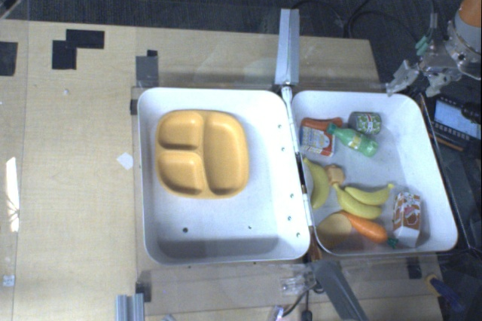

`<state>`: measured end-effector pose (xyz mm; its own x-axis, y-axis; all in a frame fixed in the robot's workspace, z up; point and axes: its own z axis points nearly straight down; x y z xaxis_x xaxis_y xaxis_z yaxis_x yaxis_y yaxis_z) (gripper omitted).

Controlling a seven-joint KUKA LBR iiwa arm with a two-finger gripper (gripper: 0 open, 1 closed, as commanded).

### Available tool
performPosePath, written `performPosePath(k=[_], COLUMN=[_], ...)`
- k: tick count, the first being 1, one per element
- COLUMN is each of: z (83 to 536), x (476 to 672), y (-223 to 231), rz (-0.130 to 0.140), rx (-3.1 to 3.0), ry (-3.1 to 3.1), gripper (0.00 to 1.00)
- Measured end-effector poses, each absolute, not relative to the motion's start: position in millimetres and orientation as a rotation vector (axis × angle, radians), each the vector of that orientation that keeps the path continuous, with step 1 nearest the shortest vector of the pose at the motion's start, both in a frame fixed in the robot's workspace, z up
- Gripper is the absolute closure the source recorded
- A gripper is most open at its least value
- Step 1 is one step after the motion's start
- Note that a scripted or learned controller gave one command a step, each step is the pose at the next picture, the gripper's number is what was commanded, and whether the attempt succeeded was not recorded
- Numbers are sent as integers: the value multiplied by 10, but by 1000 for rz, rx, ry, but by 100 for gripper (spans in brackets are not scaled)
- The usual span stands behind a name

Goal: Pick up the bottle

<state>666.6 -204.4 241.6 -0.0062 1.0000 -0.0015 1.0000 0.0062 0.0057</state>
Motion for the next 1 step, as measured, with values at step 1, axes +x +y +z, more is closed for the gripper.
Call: performPosePath(k=[1], z=[1285], x=[6518], y=[-1809], rz=[20], rx=[2338], ry=[2073], gripper=[0])
